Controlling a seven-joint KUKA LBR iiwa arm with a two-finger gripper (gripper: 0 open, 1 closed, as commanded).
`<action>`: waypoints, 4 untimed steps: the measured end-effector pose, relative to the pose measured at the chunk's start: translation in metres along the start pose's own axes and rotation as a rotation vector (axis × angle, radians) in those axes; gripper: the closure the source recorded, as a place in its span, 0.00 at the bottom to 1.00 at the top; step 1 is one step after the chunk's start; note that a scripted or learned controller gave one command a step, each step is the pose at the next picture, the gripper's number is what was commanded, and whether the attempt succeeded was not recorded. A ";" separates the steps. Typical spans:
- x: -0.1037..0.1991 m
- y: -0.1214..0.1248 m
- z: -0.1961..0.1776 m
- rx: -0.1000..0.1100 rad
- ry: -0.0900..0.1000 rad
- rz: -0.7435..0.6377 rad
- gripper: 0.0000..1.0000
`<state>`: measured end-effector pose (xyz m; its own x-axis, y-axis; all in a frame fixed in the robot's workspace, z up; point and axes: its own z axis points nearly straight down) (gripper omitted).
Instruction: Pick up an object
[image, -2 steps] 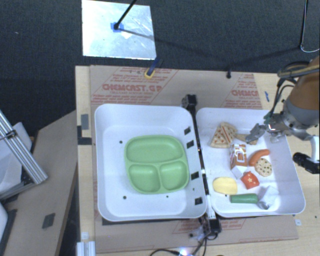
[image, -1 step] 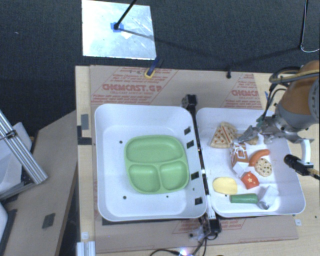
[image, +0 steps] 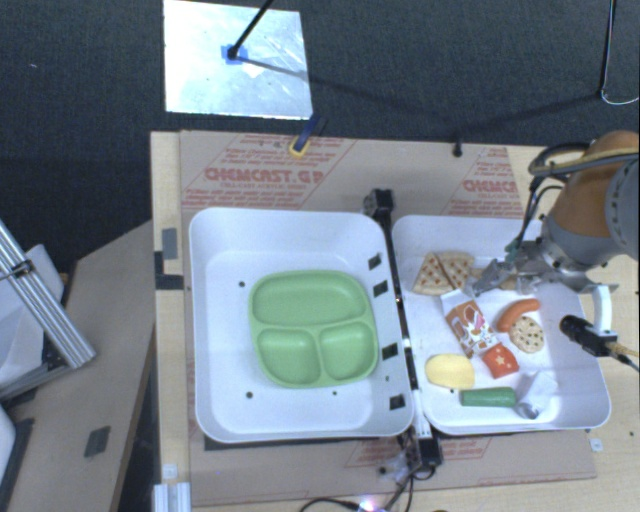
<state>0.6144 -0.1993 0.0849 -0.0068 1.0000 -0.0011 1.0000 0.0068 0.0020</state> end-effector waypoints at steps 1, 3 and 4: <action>0.000 0.001 -0.012 -0.003 -0.001 -0.001 1.00; 0.000 0.007 -0.121 -0.006 -0.002 0.001 1.00; 0.000 0.008 -0.141 -0.003 -0.001 0.001 1.00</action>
